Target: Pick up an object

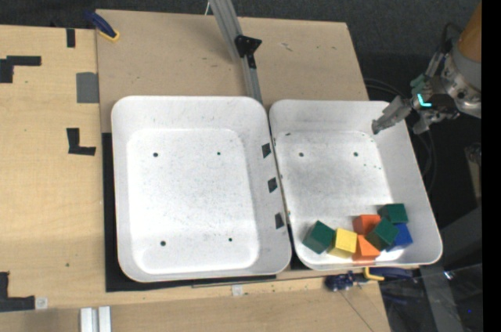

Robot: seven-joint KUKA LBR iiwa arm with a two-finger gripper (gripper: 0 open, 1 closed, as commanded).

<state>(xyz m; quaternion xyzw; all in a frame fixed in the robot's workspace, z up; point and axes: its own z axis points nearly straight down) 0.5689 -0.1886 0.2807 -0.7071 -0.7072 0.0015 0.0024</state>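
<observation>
Clearly, from the fixed camera above the bench, what matters is how far the pincer sits from its targets. The gripper point(395, 115) hangs over the far right corner of the right bin point(329, 166), just at the rim, with the grey wrist and orange band reaching in from the right. Nothing lies between its fingers; whether they are spread or closed I cannot tell from this slant.

The objects are a huddle of small coloured blocks point(362, 235) pressed into the near right corner of the same bin: a green cube point(318, 236) at the left end, a yellow one point(344, 242) beside it, then orange, dark green and blue pieces touching one another against the right wall. So the cluster lies well apart from the pincer, along the bin's right side toward the near edge. The left bin point(192, 189) carries no blocks.

In my judgement, the coming move calls for travel along that right wall toward the near corner, then a descent; the green cube, standing slightly free, looks the easiest to take.
</observation>
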